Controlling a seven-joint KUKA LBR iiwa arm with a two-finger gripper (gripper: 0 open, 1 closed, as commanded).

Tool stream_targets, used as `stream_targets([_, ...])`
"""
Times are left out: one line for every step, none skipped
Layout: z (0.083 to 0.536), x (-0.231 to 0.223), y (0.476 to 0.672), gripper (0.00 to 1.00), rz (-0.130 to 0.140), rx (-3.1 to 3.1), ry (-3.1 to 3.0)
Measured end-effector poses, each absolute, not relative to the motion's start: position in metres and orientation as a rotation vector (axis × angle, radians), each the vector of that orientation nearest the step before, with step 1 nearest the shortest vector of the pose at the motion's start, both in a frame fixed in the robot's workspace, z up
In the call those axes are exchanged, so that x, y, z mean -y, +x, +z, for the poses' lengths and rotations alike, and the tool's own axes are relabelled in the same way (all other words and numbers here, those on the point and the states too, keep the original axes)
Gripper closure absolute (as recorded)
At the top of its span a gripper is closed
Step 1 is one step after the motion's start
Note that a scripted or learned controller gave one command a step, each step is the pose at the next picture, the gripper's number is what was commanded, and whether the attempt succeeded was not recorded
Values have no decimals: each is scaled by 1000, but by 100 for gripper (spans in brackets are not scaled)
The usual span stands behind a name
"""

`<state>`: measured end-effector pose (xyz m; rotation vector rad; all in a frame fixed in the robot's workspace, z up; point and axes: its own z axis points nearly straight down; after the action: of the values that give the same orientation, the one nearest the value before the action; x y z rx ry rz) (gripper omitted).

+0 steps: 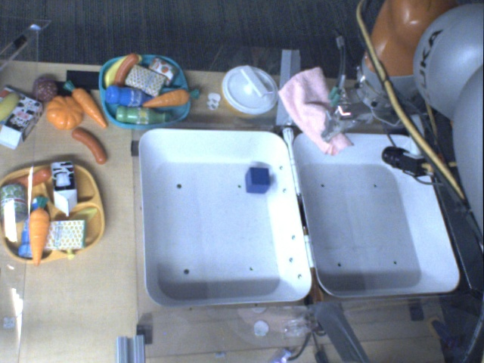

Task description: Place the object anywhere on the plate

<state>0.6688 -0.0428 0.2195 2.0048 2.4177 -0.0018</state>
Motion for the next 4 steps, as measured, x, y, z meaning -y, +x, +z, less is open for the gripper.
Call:
stream_targets([224,41,670,100,-1,-2423,1997])
stream_targets([233,-8,651,100,4,-2773,1470])
stream_targets([222,-53,630,100,4,-3010,888])
stream_targets([225,-95,602,100,4,-3126,271])
